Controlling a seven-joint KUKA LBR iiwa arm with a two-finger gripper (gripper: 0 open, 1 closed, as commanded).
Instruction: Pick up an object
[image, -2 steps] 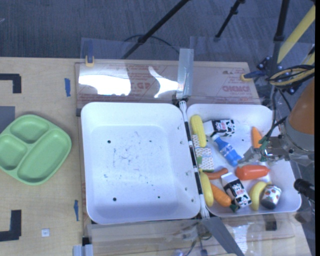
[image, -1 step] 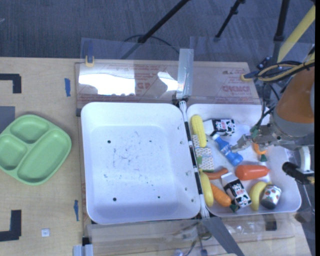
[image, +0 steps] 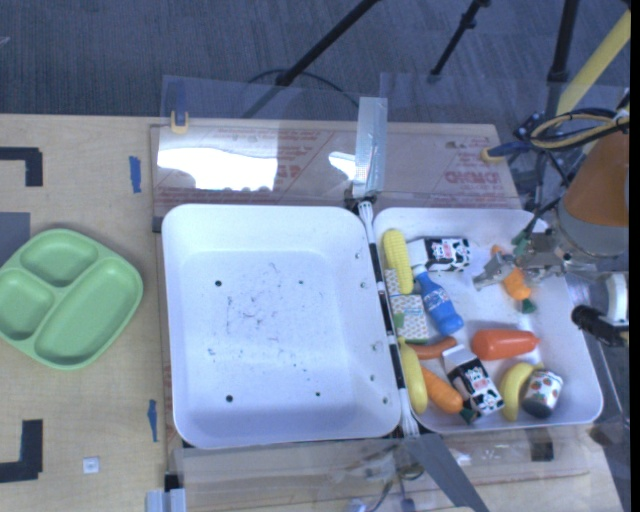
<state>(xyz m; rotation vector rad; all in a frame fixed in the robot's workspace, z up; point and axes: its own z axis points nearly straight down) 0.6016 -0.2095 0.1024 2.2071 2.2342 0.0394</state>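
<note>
Reaching arm: grey KUKA arm with orange band (image: 600, 190) enters from the right; its two-finger gripper (image: 515, 268) hangs low over the upper right part of the right shallow white bin (image: 590, 400).
Jaw state: cannot tell; the fingertips merge with the clutter beneath them.
Candidate object: small orange toy piece with a green tip (image: 518, 287), lying just under the gripper, near the bin's right wall; whether it is touched is unclear.
Risk, crowding: toys lie close together, so a descending finger may land on a neighbour and shove it rather than straddle one item.
Risk, shape: rounded plastic produce may roll or squirt out of a pinch.
Risk, wall: a target beside the bin wall leaves little room for the outer finger.
Count, bins: two; the left shallow white bin (image: 190, 240) holds nothing.
Count, yellow corn cob (image: 397, 259): one.
Count, black-and-white cartons: two, upper (image: 447, 253) and lower (image: 476, 385).
Count, blue bottle (image: 438, 305): one.
Count, large orange-red pepper-like toy (image: 503, 344): one.
Count, bananas: two, (image: 413, 378) and (image: 515, 388).
Count, orange carrot (image: 441, 390): one.
Count, round silver ball-like toy (image: 541, 392): one.
Beside the bins: green divided plastic plate (image: 66, 298), one.
</note>
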